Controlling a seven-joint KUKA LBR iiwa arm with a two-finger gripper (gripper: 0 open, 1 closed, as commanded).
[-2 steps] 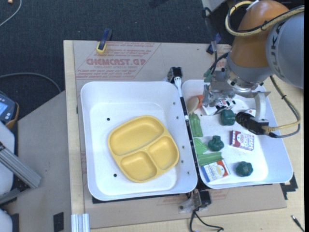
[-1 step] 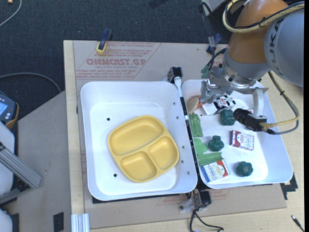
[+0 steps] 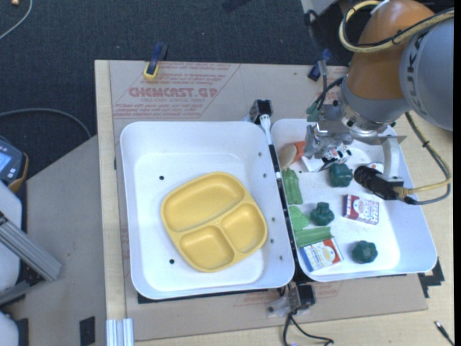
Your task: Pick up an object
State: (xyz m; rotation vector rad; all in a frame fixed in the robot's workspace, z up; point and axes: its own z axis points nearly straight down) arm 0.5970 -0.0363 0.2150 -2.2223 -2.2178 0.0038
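Observation:
The right white bin [image 3: 414, 229] holds several small things: three dark green lumps [image 3: 340, 173] [image 3: 321, 213] [image 3: 364, 251], a long green piece [image 3: 292, 187], a pale green piece [image 3: 310, 233], a red-and-white carton [image 3: 360, 209], a second small carton [image 3: 320, 254] and an orange-tan piece [image 3: 290, 152]. My gripper [image 3: 323, 148] hangs low over the bin's far left part, between the orange-tan piece and the nearest dark green lump. Its metal body hides what lies right below it.
The left white bin [image 3: 140, 193] carries a yellow three-part tray [image 3: 212, 220]. A black clip [image 3: 261, 110] sits at the far end of the wall between the bins. A black fitting with a yellow cable [image 3: 378, 182] hangs off the wrist over the right bin.

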